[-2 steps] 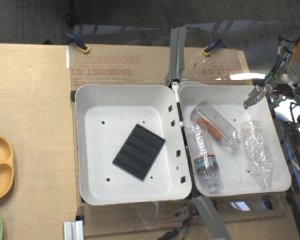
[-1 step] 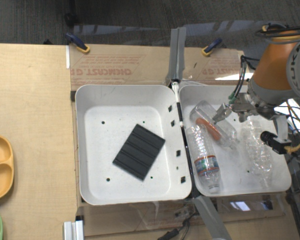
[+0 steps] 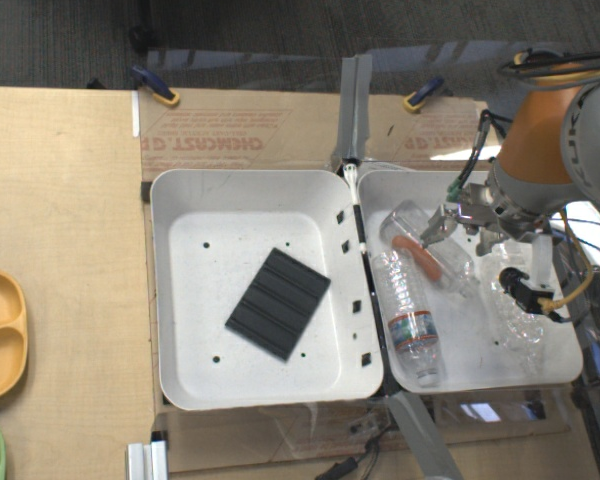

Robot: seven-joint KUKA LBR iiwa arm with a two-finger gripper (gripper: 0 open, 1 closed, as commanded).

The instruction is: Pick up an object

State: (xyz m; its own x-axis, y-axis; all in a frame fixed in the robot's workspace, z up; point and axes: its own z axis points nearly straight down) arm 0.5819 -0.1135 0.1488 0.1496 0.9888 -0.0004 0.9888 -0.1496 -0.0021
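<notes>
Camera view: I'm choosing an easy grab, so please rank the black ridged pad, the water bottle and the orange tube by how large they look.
Largest to smallest:
1. Black ridged pad, left bin.
2. Water bottle, right bin; longer than the pad is wide, but covers less area.
3. Orange tube, right bin, plainly the smallest.

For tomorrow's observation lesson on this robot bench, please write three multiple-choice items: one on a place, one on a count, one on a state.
1. Where does the black ridged panel lie?
A. left bin
B. right bin
C. on the cardboard

2. How many white bins stand on the bench?
A. one
B. two
C. three

3. How does the clear water bottle rest?
A. upright
B. on its side
C. hanging from the gripper

Answers:
1 A: the panel lies on the floor of the left bin.
2 B: the left bin and the right bin stand side by side.
3 B: the bottle lies lengthwise along the right bin's left wall.
</notes>
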